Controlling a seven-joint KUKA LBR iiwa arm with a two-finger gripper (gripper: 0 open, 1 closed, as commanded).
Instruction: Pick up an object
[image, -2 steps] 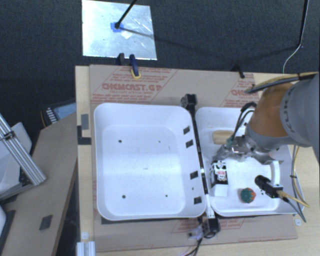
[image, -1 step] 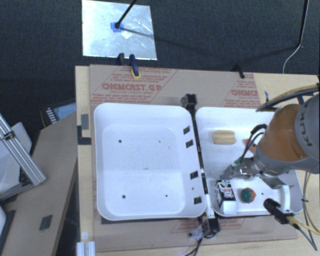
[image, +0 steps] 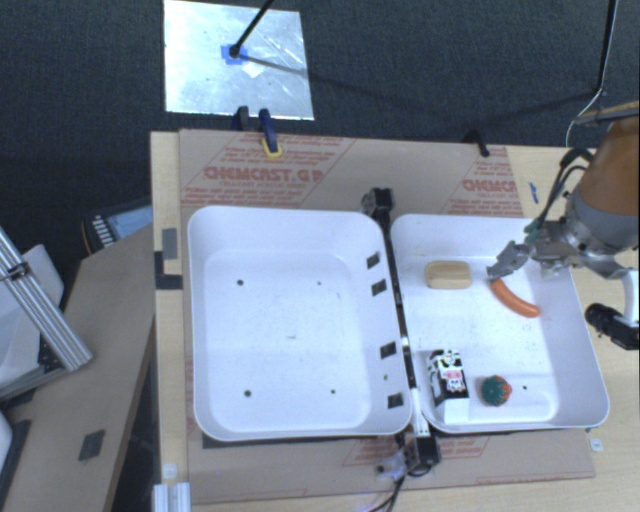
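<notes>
1 fixed camera sits above the worktop (image: 330, 160) and looks down at a slant, from far enough to take in both white bins: the left bin (image: 290, 320) and the right bin (image: 560, 330). The arm (image: 610, 190) enters from the right edge, and dark floor (image: 80, 100) lies at the far side.

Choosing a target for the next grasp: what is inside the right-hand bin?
The right bin holds a tan block, an orange carrot-like piece, a black-and-white toy and a green ball. The gripper hangs over the carrot's upper end, covering the bin floor beneath it.
</notes>
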